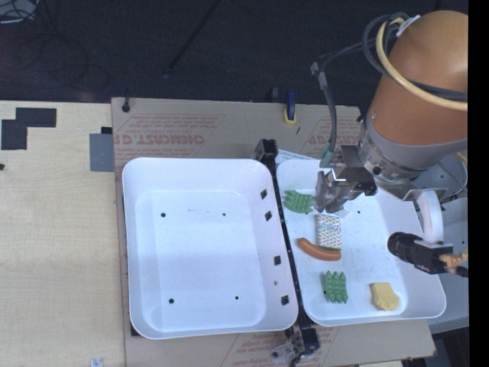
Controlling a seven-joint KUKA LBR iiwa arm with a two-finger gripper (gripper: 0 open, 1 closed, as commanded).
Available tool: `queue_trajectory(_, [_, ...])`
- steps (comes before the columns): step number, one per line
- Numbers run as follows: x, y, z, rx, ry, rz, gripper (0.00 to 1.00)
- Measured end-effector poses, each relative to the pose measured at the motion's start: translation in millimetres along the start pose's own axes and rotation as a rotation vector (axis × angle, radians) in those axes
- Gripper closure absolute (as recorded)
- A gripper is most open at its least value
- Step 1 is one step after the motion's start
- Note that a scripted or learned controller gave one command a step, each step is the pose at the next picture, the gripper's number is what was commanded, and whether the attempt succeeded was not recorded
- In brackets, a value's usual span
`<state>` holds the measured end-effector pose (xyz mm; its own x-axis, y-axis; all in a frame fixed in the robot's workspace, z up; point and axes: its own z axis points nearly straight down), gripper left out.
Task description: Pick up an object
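One gripper (pixel 331 202) low in right bin (pixel 359 316), patterned white block (pixel 328 232) just below it, grip state unclear.

camera: single, fixed above bench | faces: slanted down | covers: both bins (pixel 200 176), arm (pixel 416 90) from right

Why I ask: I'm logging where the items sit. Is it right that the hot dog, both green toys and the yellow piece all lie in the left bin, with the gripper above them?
Not quite. The camera view shows the hot dog, the two green toys and the yellow piece in the right bin, not the left bin. The gripper does sit over that group.
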<state>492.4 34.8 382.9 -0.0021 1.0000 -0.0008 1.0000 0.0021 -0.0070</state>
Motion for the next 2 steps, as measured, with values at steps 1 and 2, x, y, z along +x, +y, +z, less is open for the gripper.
queue_trajectory(1, [-1.3, 0.3, -9.1, 0.003, 0.000, -0.001, 1.00])
queue_trajectory(2, [-2.1, 0.6, -18.1, 0.006, -0.001, -0.005, 1.00])
